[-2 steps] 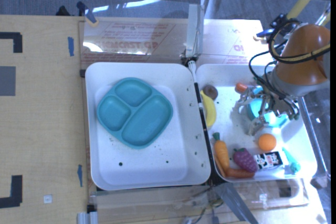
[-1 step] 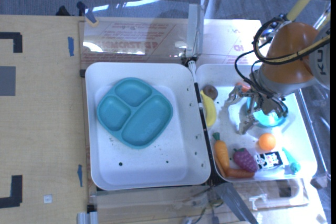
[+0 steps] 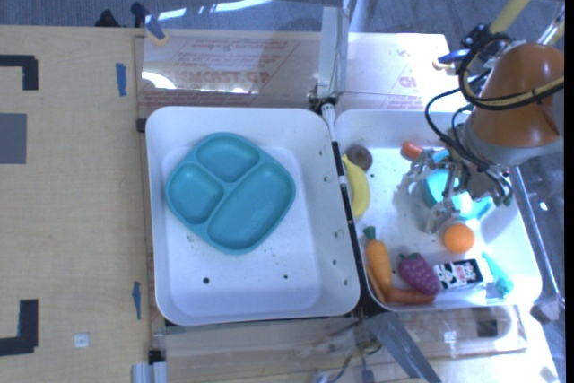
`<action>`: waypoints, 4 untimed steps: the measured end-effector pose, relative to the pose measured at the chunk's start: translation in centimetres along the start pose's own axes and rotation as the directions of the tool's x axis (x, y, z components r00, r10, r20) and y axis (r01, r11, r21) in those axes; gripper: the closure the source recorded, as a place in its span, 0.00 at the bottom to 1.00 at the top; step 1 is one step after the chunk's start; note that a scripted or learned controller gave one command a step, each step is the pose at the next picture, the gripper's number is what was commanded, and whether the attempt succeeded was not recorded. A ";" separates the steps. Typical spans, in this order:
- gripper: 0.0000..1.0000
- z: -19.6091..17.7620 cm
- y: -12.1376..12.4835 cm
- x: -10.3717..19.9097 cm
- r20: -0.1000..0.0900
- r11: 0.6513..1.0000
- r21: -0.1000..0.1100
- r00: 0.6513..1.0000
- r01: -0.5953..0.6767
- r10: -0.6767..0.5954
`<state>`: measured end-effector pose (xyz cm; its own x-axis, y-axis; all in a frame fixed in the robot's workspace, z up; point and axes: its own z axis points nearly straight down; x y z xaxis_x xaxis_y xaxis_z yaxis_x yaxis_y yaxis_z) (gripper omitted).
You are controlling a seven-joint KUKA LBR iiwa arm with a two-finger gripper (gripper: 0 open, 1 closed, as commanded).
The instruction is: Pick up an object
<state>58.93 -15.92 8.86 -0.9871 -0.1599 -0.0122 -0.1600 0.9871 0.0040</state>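
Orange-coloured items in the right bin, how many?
3, maybe more hidden under the arm. A round orange fruit sits near the gripper, a carrot lies by the bin's left wall, and a small orange piece lies toward the back.

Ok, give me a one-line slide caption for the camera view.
Pincer lowered into the right bin among toy foods, near an orange; teal divided plate in the left bin.
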 end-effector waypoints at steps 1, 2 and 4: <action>0.00 0.2 0.0 -7.4 -0.004 1.000 0.003 1.000 0.031 -0.031; 0.00 0.1 2.8 -6.4 -0.005 0.997 0.004 0.997 -0.073 0.073; 0.00 0.1 1.1 -3.9 0.000 0.964 0.006 0.964 -0.264 0.264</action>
<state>62.64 -14.22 8.83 -0.9942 0.1066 -0.0112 0.1066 0.9943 0.0009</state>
